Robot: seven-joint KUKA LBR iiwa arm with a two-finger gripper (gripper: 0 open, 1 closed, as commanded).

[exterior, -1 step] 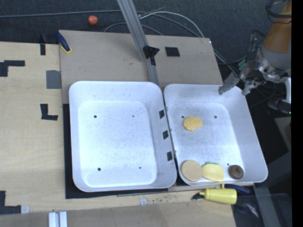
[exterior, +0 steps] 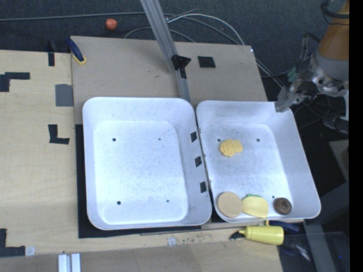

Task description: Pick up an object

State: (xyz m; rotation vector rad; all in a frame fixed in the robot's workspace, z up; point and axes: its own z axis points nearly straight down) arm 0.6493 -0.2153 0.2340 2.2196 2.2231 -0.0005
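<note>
The pincer (exterior: 282, 103) is hovering off the right bin's (exterior: 295, 146) far right corner; I cannot tell its state. A yellow cookie (exterior: 231, 148) is lying mid-bin, exposed for grasping, while three small pieces are crowding the near wall.

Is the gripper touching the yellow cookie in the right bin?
Apart. The camera view shows the gripper at the right bin's far corner, bare white floor between it and the yellow cookie.
</note>
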